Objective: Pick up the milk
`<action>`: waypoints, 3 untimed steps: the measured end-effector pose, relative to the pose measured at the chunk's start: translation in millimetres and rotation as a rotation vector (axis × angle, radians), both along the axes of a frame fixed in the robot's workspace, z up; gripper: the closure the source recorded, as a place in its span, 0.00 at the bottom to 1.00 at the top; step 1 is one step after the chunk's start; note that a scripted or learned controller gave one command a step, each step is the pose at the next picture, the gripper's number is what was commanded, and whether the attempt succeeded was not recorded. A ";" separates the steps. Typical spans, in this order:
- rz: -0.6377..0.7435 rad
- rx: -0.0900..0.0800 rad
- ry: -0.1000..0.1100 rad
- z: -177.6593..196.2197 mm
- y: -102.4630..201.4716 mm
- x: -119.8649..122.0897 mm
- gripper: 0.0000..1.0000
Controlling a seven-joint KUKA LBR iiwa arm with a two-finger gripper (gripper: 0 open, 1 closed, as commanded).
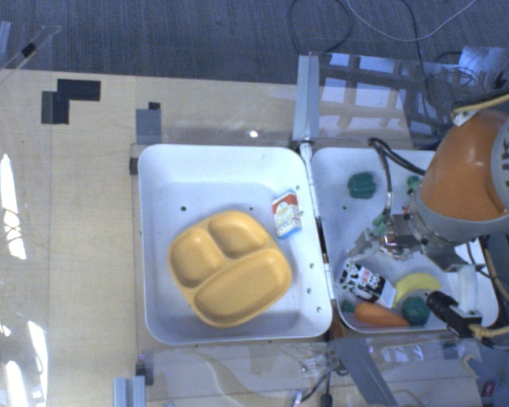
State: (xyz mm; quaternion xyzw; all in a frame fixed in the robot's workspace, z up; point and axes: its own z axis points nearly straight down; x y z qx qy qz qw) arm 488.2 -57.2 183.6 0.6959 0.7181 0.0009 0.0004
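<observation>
A pale wooden bench (76, 253) carries two shallow white bins side by side, seen from above at a slant. The left bin (161, 193) holds a yellow divided plate (229, 267) with three compartments, lying toward the bin's near side. Just beside the plate, close to the left bin's right wall, a small red and white carton (286, 214) lies on the bin floor. The right bin (331, 185) holds several small things. A milk carton (362, 281) with black and white cow-patch markings lies on its side near the bin's front left corner. Just in front of it, against the front wall, lies an orange carrot (380, 315). To the right of the milk carton sits a yellow round item (418, 283), touching a dark green one (414, 309). Another dark green item (361, 184) rests toward the far side of this bin. The grey arm with its orange band (462, 172) reaches in from the right edge of the bench, over the right bin. The gripper (390, 237) hangs just behind and above the milk carton; whether it is open or closed cannot be told, and nothing is seen held in it.
</observation>
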 end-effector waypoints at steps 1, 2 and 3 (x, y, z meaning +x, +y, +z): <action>0.061 -0.009 -0.044 -59.3 -24.8 13.7 0.00; 0.098 -0.006 -0.069 -73.3 -51.6 22.4 0.00; 0.129 -0.024 -0.075 -73.5 -43.0 21.5 0.00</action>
